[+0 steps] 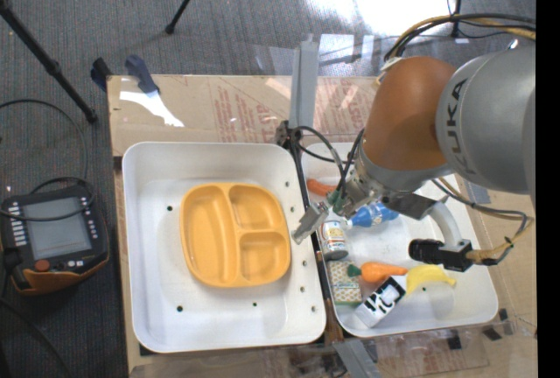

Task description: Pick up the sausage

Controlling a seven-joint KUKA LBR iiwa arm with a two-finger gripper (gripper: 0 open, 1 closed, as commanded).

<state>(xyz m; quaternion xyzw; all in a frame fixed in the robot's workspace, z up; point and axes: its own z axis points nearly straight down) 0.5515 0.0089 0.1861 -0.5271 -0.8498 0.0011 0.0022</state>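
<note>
Sausage [318, 186]: orange-red, lying in the right bin [472, 311] near its far left corner, close to the wall shared with the left bin [149, 192]. Partly covered by the arm [455, 127] above it.

Camera view, right bin: pincer [322, 220] low over the left part of the bin, just nearer than the sausage and beside a small can [334, 239]. Opening not readable from this angle; cannot tell whether wide or narrow. Nothing seen held. Blue bottle [376, 214] just right of the pincer. Carrot [382, 269], banana [429, 278], black-and-white box [382, 300] and green item [346, 289] grouped toward the near side, well apart from the sausage.

Camera view, left bin: yellow divided plate [234, 234] lying flat in the middle.

Both bins side by side on the desk [219, 105].
</note>
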